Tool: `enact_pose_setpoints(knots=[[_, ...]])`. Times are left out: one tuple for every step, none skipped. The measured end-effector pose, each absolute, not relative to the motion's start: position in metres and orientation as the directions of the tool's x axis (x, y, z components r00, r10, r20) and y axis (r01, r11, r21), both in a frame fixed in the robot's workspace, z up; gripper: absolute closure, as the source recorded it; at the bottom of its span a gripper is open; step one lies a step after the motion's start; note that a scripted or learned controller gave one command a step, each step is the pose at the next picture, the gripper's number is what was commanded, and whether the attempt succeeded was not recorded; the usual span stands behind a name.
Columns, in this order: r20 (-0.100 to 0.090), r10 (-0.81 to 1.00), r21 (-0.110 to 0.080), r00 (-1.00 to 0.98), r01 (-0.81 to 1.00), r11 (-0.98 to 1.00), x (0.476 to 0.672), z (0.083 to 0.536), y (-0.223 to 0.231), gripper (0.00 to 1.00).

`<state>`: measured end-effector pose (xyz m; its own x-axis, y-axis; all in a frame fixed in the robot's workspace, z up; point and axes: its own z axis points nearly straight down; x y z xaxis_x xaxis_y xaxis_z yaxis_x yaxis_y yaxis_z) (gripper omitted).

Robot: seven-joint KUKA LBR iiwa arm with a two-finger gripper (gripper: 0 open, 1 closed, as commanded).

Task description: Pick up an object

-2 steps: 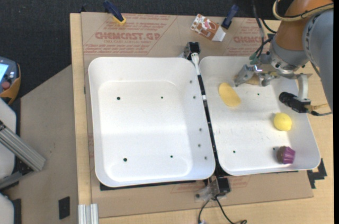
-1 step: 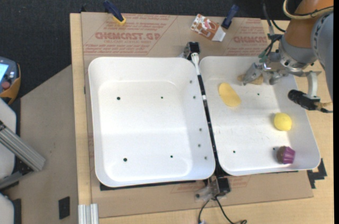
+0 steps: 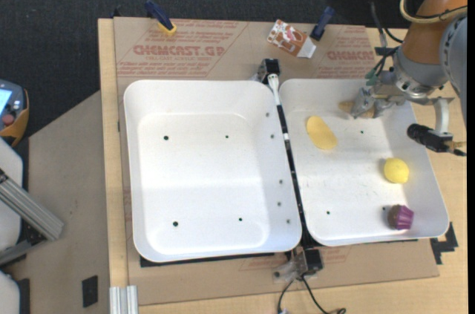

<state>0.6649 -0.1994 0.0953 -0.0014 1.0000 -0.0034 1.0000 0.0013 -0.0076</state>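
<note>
The right bin [image 3: 415, 231] holds a yellow oval piece [image 3: 320, 133] near its left wall, a yellow ball [image 3: 396, 171] toward its right side, and a small purple object [image 3: 401, 217] in its near right corner. My gripper [image 3: 364, 106] hangs low over the bin's far part, to the right of the oval piece and beyond the ball. A small tan thing [image 3: 346, 107] shows right at the gripper's left side. Whether the gripper touches or holds it is unclear.
The left bin [image 3: 141, 157] lies beside the right one, with a black clip [image 3: 269, 70] at their far joint. A red-and-white packet [image 3: 289, 38] and two blue clamps [image 3: 159, 15] [image 3: 323, 21] sit on the cardboard behind. The arm [image 3: 434, 38] covers the right bin's far right corner.
</note>
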Motion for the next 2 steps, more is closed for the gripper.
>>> enact_pose_setpoints(knots=[[-0.002, 1.0, -0.004, -0.004, 1.0, 0.004, 0.656, 0.086, -0.125, 1.0], [0.001, 1.0, 0.011, -0.007, 1.0, 0.007, 0.669, 0.192, -0.057, 1.0]])
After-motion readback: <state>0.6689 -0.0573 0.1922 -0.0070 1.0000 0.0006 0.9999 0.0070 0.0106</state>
